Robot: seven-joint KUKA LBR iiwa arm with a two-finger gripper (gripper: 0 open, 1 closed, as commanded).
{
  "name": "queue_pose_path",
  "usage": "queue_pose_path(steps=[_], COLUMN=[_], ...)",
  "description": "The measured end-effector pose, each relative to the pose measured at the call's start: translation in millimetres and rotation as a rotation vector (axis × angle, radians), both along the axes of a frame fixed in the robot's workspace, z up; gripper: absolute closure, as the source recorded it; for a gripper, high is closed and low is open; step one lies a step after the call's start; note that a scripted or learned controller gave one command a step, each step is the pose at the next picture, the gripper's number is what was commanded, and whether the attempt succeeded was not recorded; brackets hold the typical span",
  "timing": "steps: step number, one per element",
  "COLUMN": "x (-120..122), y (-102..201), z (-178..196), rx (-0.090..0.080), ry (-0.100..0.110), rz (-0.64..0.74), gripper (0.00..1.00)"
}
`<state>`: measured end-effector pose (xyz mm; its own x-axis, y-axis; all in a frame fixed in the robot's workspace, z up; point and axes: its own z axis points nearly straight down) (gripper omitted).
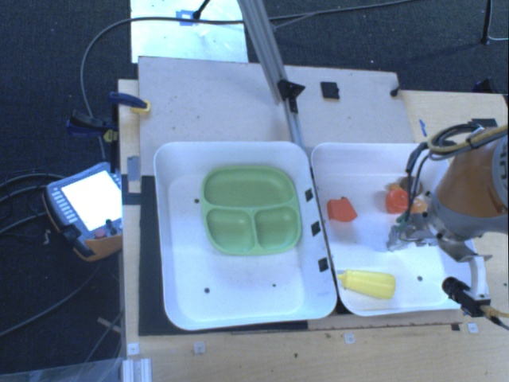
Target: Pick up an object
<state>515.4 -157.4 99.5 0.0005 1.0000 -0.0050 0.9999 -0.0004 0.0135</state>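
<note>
Hovering in right bin (362, 156), fingers (398, 237) state unclear; orange object (397, 200) just above, yellow object (367, 283) below-left.

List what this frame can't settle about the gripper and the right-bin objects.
- gripper, camera view: too small and blurred against the white bin to read its state or whether it holds anything.
- orange object: partly hidden by cables and the arm; shape unclear.
- yellow object: blurred; identity unclear.

We view the bench (238, 94) from one fixed overhead camera, angled downward, taking in both white bins (171, 237) side by side at moderate range.
</note>
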Motion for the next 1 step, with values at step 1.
queue_pose_path(steps=[1], x=[5.0], y=[-3.3], z=[44.1], rx=[0.003], ry=[0.008], rz=[0.005], gripper=[1.0])
